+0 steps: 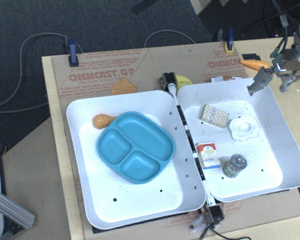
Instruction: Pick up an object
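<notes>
Front edge: cable plug point(213, 215) at 6 o'clock, at the seam between the bins, on the bench point(62, 153).
L bin point(95, 203): white, shallow — holds blue divided plate point(136, 146), three compartments, sitting toward bin's 12 o'clock half.
Drumstick toy point(103, 120): orange-brown, at plate's 10 o'clock, touching or just beside its rim, inside L bin.
R bin point(282, 145): white, tilted a bit, holds four things.
Cracker-like square point(214, 116): patterned, tan, at R bin's 11 o'clock.
White round item point(243, 128): near bin centre, at 4 o'clock from the square.
Small box point(208, 155): red/white/blue, by R bin's 8 o'clock wall.
Grey-green round obj point(234, 166): just beside box, at its 4 o'clock.
Outside bins: orange lump point(123, 86) and yellow item point(182, 81) on the board at 12 o'clock; carrot-like piece point(255, 64) at 1 o'clock.
Gripper point(285, 77): at 2 o'clock, over R bin's far corner rim — well apart from all objs, nothing seen between fingers; open or closed, can't tell.
</notes>
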Available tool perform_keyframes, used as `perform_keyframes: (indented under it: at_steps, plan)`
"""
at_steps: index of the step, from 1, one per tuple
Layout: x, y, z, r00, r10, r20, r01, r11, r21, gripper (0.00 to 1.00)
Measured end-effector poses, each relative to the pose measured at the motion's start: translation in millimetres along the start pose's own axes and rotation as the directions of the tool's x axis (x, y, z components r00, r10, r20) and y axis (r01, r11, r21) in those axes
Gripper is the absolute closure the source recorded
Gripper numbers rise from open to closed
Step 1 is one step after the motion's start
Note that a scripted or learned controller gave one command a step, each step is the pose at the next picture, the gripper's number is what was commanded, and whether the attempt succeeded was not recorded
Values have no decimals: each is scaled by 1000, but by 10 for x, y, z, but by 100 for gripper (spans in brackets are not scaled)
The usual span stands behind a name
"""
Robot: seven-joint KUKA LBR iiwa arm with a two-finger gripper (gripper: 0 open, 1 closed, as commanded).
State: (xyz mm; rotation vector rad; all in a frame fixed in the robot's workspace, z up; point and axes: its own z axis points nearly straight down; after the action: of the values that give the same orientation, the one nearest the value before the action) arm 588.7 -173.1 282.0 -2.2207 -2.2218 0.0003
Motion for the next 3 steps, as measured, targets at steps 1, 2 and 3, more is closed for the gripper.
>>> perform_keyframes:
  at_steps: [1,2,3]
  plan:
    - [368,-212,1216,1000,-2,-5,2,1000,12,0]
    - [173,-980,1135,1000,5,-1,-5,1000,6,0]
    - [338,-1108,2015,1000,0,-1,0,1000,4,0]
